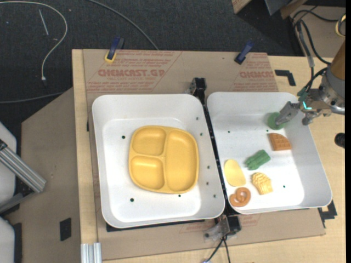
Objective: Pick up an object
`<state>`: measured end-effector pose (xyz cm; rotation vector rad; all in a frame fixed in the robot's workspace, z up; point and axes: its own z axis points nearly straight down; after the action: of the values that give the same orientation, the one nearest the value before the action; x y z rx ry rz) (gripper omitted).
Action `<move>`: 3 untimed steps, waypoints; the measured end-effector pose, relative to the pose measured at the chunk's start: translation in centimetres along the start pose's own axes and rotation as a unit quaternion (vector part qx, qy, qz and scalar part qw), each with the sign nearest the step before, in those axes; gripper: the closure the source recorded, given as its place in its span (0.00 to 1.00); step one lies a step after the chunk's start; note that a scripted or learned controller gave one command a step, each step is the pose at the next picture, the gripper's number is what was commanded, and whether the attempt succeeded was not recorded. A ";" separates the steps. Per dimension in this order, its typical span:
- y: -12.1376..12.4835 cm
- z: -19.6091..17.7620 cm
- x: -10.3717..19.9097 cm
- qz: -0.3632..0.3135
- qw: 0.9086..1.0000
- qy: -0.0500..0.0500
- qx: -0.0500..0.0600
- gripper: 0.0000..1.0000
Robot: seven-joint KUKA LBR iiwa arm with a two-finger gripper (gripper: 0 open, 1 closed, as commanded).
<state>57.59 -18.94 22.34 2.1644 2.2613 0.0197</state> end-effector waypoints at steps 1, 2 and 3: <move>0.0 0.0 0.0 0.000 1.000 0.000 0.000 0.00; 0.0 2.2 -0.4 0.009 1.000 0.000 0.004 0.00; -0.3 4.4 -0.2 0.014 1.000 0.000 0.006 0.00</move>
<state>57.34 -19.12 17.92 2.2013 2.2372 0.0049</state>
